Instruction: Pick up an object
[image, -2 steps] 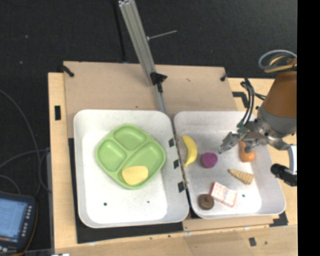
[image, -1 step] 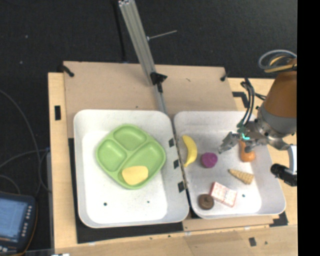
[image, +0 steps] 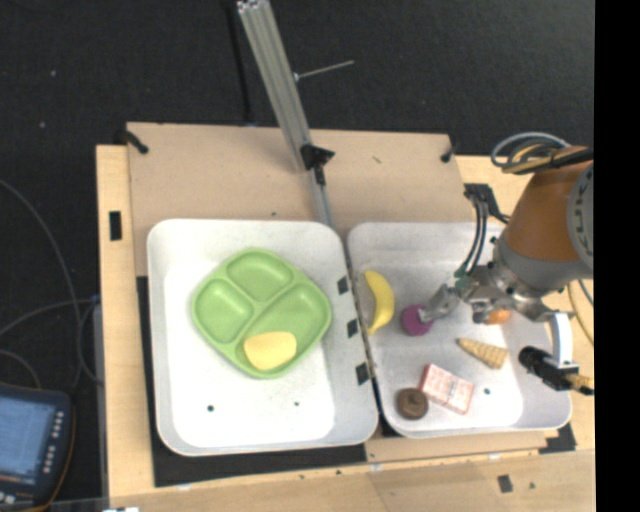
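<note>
Probably the small purple object, lying in the right bin just beside the banana, is light and smooth and could roll, so the gripper, whose opening I cannot tell, should pinch its middle.

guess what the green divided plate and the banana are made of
Green divided plate: probably moulded plastic, given its uniform colour, rounded compartments and soft sheen. Banana: likely a plastic toy, smooth and evenly yellow with no spots, though real fruit can't be ruled out.
</note>
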